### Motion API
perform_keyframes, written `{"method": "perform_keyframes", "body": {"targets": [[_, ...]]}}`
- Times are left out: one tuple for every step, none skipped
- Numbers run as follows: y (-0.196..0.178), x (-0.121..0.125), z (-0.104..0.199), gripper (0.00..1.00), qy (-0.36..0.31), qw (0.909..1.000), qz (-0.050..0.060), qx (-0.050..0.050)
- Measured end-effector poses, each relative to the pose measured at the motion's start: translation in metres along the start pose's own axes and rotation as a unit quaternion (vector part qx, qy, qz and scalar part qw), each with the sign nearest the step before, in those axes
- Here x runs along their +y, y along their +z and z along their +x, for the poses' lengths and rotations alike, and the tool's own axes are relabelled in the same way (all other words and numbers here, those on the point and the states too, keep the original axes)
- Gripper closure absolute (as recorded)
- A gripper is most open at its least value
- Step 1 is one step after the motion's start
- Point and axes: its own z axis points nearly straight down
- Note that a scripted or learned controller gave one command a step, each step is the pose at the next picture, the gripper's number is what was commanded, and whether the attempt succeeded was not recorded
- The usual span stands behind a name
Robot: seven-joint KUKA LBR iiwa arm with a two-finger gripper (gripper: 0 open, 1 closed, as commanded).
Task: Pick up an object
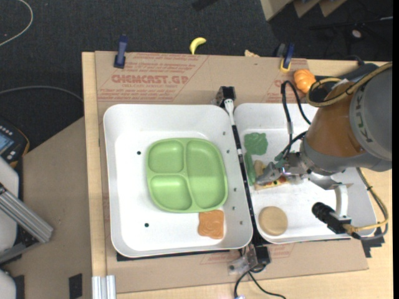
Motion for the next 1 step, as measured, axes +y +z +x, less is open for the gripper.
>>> {"method": "perform_keyframes", "body": {"targets": [[-0.0126, 0.002, 0.0015, 1.0, -0.001, 1.0, -0.002, 0.002]]}}
